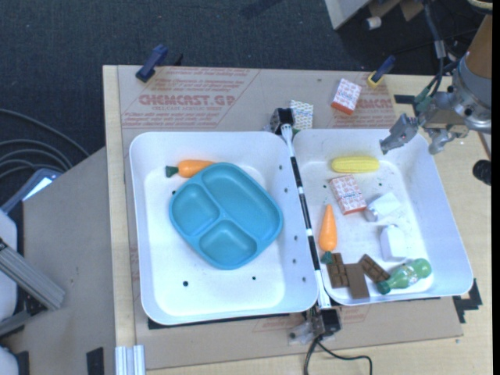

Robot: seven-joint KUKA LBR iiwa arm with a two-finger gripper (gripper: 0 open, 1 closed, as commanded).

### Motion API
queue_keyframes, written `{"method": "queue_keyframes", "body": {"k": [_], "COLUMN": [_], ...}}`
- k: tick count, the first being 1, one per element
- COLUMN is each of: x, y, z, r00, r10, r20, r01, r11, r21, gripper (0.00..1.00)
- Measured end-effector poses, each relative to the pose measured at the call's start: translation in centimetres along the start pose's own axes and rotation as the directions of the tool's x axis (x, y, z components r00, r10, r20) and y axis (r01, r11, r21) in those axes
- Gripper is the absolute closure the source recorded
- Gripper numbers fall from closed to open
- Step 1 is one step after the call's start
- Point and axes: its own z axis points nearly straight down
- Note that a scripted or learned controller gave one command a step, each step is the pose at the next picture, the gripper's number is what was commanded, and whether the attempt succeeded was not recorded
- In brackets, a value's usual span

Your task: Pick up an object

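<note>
You had the gripper (405, 135) up at about 1 o'clock of the right bin (445, 209), over its far rim, and I could not tell how the fingers stood; nothing showed between them. No object was picked yet.

What could have gone wrong, as I judged it: the nearest candidate, the yellow corn cob (355, 164), lay at 11 o'clock in that bin, near the far wall, so a descent there risked a finger striking the rim. The cob is round and smooth and could have rolled out of a pinch. Lower down, the pieces crowded each other, so a grab could have caught 2 at once or pushed 1 aside.

The right bin also held a red-and-white box (348, 194) near centre, an orange carrot (328, 228) at 8 o'clock by the divider, 2 white blocks (388, 223) at 4 o'clock, brown chocolate pieces (353, 275) at 6 o'clock, and a green bottle (406, 275) at 5 o'clock touching them.

The left bin (156, 272) held a blue divided plate (225, 213) at centre, with a second carrot (191, 167) at 11 o'clock, just beside the plate's rim.

On the tabletop (125, 100) beyond the bins lay another small red-and-white box (345, 96).
</note>
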Motion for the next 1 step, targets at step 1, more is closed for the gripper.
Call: {"method": "queue_keyframes", "body": {"k": [1], "x": [3.08], "y": [0.47], "z": [13.03], "r00": [1.000], "r10": [-0.001], "r20": [0.000], "r01": [0.001], "r11": [1.000], "r21": [0.000], "gripper": [0.00]}}
